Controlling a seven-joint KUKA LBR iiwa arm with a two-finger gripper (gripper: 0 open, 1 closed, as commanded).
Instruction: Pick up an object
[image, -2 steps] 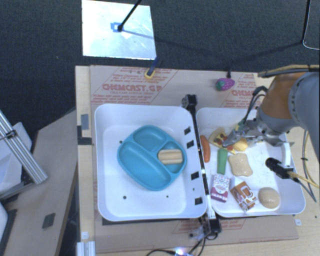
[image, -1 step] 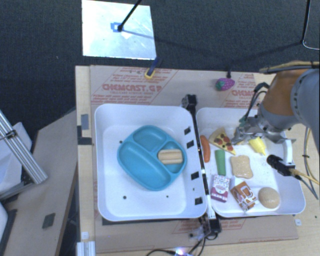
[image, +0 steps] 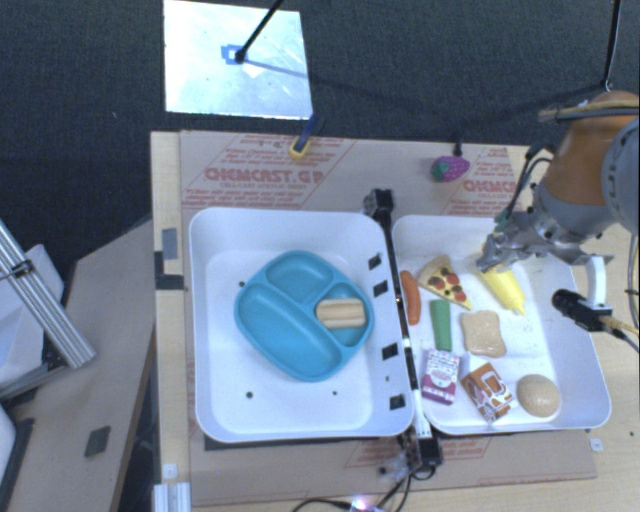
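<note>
At the right of the frame the gripper (image: 497, 258) hangs low over the right bin (image: 585, 390), just above a yellow toy (image: 506, 288) and beside a pizza slice (image: 444, 280). In the left bin (image: 215, 400), a blue tray (image: 290, 320) holds a tan roll (image: 341, 313)

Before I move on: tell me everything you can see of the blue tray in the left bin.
The blue tray is a rounded, light blue plate of smooth plastic look, split by raised ridges into compartments. It lies flat on the floor of the left bin, turned at an angle to the bin's walls and clear of them. A tan, roll-shaped piece lies in its right compartment. Nothing else touches it.
</note>
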